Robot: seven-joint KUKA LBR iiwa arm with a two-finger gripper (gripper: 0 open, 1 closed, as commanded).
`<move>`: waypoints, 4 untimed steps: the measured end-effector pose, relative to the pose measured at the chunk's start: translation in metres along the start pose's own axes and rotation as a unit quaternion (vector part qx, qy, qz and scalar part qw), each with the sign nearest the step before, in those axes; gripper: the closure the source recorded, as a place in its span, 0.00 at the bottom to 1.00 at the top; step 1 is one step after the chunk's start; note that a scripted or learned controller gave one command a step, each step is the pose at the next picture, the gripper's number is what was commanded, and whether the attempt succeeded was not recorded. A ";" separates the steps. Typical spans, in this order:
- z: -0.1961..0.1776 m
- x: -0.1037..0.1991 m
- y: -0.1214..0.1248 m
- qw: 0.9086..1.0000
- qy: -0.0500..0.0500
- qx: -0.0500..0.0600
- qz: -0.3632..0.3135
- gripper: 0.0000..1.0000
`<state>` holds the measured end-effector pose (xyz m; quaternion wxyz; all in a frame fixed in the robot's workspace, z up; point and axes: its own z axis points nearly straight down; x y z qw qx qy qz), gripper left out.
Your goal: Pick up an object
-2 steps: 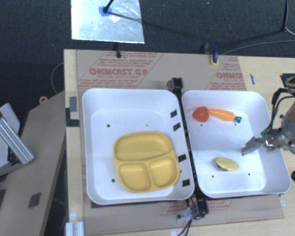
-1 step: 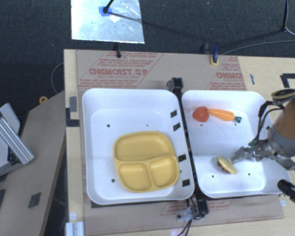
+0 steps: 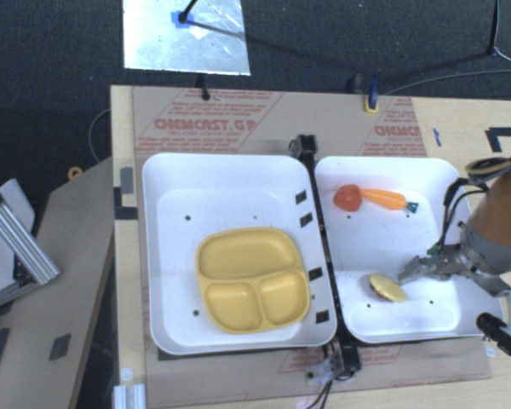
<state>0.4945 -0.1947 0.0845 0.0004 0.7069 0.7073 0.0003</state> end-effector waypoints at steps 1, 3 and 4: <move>-0.012 0.001 0.002 1.000 0.001 -0.002 -0.001 1.00; -0.119 0.011 0.000 1.000 -0.001 -0.003 -0.003 1.00; -0.172 0.021 0.001 1.000 -0.001 -0.003 -0.003 1.00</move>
